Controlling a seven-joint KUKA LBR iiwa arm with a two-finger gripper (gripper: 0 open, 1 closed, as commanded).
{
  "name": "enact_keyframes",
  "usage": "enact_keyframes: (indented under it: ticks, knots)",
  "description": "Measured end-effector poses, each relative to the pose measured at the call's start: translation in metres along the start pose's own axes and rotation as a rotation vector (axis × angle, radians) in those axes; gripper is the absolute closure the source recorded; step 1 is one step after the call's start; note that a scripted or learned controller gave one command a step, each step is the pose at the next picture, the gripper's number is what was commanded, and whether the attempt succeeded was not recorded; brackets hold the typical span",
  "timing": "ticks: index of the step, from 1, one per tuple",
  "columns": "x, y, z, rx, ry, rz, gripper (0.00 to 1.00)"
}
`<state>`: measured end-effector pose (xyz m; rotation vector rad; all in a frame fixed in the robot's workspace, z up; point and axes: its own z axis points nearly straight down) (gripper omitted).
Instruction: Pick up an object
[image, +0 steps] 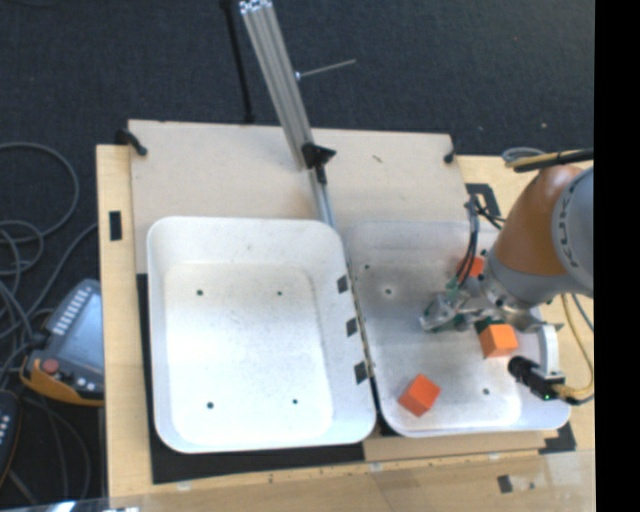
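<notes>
Gripper (440, 312) hovers in the right bin (400, 250); grip state unclear; 1 orange cube (420, 395) at 6 o'clock.

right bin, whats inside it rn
The right bin holds two orange blocks: one loose near its front edge, another close beside the gripper. The arm covers the bin's right part, so anything beneath it is hidden.

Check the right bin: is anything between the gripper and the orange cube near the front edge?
Nothing visible does. The gripper is over the right bin, and bare bin floor lies between it and the orange cube. A second orange block sits off to the side, beside the wrist.
</notes>
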<state>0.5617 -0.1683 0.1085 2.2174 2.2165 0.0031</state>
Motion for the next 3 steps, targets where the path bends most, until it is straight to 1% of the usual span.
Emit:
enact_keyframes:
  ticks: [1,2,3]
  knots:
    - [0.063,0.026,0.011,0.001,0.004,-0.008,1.0]
    - [0.132,0.044,-0.094,-0.003,0.004,-0.009,1.0]
    - [0.199,0.008,-0.131,0.002,0.007,-0.01,1.0]
